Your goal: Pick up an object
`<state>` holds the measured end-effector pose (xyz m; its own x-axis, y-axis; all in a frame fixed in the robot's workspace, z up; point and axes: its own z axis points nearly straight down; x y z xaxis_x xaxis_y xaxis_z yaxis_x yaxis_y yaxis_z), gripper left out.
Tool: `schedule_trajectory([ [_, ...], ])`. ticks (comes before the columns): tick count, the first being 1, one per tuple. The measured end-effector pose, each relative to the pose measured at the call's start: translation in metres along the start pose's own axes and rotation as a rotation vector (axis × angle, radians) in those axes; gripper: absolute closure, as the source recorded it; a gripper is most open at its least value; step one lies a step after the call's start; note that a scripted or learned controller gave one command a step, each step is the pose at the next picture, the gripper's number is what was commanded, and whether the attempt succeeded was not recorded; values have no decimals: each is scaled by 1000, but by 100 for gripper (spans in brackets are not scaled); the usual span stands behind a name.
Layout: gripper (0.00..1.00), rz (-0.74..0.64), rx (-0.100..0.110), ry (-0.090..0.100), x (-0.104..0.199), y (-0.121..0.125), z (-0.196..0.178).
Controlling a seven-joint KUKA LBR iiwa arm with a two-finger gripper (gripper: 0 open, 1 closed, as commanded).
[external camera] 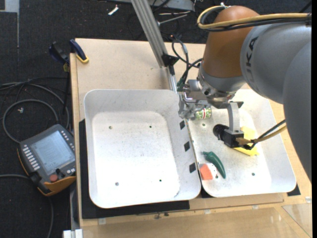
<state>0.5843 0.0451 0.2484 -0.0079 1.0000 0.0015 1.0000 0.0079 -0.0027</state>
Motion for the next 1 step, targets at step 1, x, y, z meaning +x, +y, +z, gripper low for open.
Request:
schedule_trajectory([
  [1, 100, 0, 1, 0, 54, -10, 16],
])
